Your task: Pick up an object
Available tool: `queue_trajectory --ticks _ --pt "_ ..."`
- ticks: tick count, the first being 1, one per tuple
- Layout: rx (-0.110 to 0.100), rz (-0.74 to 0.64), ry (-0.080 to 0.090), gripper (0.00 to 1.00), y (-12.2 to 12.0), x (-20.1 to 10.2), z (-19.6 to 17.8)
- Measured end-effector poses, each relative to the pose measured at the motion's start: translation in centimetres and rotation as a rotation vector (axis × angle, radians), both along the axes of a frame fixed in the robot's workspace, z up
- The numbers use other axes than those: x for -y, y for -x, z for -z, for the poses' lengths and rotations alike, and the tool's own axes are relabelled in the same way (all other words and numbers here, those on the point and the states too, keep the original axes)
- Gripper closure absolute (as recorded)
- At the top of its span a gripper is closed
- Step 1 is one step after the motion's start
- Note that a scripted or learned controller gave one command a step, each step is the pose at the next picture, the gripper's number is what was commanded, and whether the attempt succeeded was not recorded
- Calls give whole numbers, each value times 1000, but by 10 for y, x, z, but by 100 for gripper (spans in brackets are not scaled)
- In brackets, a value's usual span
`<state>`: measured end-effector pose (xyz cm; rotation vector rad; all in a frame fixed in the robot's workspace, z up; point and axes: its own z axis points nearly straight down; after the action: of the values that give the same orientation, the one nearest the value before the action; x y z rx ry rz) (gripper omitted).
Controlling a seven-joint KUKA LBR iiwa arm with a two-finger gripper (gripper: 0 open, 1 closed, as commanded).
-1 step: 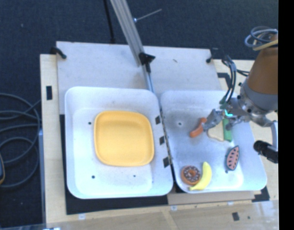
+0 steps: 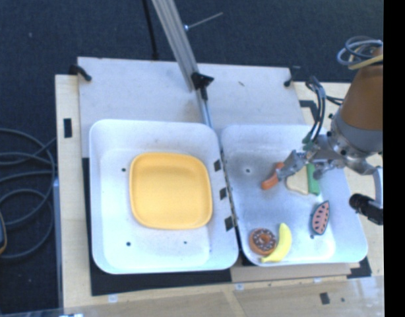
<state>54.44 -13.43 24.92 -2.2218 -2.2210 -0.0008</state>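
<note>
You saw pincer (image 2: 299,166) low in right bin (image 2: 245,144); opening and hold could not be told. Carrot (image 2: 273,177) touched its left tip, beige piece (image 2: 297,185) just below. Lift not done.

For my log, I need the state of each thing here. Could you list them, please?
Plate: upright, in left bin, nothing on it.
Carrot: lying by the end effector.
Banana: lying, touching donut.
Watermelon slice: lying flat, apart.
</note>
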Motion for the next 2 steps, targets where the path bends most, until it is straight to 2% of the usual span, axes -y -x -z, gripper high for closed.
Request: queue_trajectory --ticks 2 --pt "-4 0 0 0 3 -9 87"
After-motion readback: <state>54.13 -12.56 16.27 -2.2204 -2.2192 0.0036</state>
